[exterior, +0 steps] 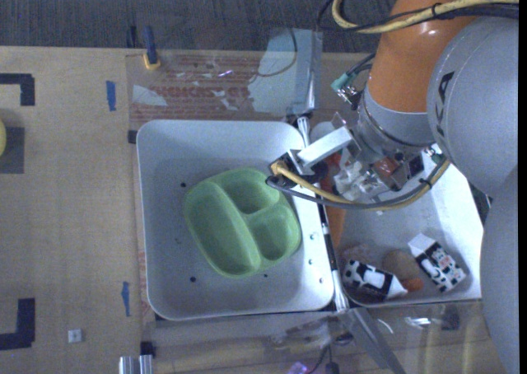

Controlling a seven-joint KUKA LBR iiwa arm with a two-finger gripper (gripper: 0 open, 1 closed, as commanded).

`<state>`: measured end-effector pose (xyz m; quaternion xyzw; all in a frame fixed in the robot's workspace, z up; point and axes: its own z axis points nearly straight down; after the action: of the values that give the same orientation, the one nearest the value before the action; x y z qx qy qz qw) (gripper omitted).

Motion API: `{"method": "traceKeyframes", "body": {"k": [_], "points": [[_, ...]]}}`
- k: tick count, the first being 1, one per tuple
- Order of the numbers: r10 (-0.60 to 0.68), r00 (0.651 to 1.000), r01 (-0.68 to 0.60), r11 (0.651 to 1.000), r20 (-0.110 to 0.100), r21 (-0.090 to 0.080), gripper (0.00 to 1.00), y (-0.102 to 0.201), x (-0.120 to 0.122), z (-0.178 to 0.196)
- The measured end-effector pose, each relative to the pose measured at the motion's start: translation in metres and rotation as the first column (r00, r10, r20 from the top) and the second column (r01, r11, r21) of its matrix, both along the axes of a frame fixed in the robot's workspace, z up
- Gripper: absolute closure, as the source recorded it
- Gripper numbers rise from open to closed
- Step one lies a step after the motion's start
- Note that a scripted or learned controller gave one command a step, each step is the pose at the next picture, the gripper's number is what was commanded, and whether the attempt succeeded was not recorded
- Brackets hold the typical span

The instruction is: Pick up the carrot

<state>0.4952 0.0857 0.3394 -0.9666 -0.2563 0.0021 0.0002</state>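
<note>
2 shallow white bins of smooth plastic with rounded corners sit side by side on the pale wooden bench (66, 224). The left bin (165, 282) holds a glossy green plate (241, 222), softly rounded and divided into 3 compartments, lying tilted across the bin's middle. The right bin (461, 208) holds 2 small cartons printed in black-and-white cow patches, one (372, 278) near the bin's near-left corner and the other (436, 264) to its right, with a dull brownish rounded lump (401, 261) between them.

The carrot (333, 228) shows as a narrow matte orange strip along the right bin's left wall, partly hidden under the arm's cabling. The grey arm with its shiny orange band (424, 30) reaches over that bin, and the gripper (350, 179) hangs just above the carrot's far end. Hoses and brackets cover the pincer, so I cannot tell how wide it stands or whether it touches anything.
</note>
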Motion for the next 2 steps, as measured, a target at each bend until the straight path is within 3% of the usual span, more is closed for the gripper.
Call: {"method": "traceKeyframes", "body": {"k": [1, 2], "points": [[-0.076, 0.997, 0.076, 0.997, 0.003, 0.000, 1.00, 0.075, -0.016, -0.020], [0.000, 1.000, 0.000, 1.000, -0.002, 0.001, 1.00, -0.022, -0.017, -0.053]]}}
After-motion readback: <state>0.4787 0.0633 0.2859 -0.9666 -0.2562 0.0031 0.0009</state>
